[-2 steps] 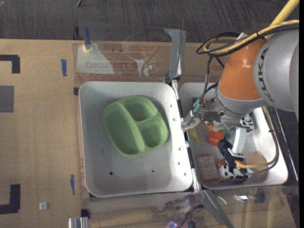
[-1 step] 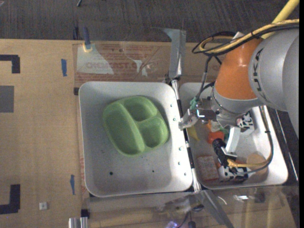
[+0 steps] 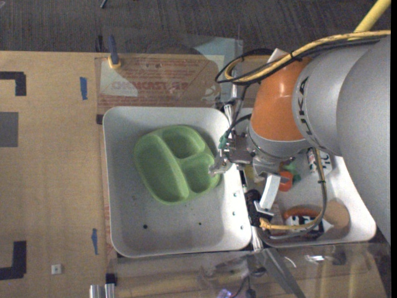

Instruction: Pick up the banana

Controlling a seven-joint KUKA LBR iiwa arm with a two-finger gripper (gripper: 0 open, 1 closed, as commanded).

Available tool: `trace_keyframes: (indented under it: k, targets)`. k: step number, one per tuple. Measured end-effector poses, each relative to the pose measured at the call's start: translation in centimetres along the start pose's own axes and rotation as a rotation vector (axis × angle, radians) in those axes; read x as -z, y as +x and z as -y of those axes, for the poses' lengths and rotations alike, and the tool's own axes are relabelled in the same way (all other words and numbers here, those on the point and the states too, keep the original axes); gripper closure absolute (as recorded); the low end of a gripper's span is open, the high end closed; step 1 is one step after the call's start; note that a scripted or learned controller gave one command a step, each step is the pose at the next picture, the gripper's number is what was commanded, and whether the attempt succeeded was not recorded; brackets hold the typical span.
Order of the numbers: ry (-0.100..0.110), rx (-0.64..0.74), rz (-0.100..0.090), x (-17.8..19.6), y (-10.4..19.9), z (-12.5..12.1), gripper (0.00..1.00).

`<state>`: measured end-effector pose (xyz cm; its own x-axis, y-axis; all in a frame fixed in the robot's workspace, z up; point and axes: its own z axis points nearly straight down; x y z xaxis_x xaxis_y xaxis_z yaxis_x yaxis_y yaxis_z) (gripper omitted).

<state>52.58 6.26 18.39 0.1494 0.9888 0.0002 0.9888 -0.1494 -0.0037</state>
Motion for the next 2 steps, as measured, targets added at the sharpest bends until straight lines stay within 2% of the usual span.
trace_keyframes:
  k: [1,2]
  targets:
    - [-0.001,0.262,0.001,0.0,1.4,-0.2,0.0]
    - [-0.035,0.368,-0.007,-3.4,2.6,-0.1,0.0]
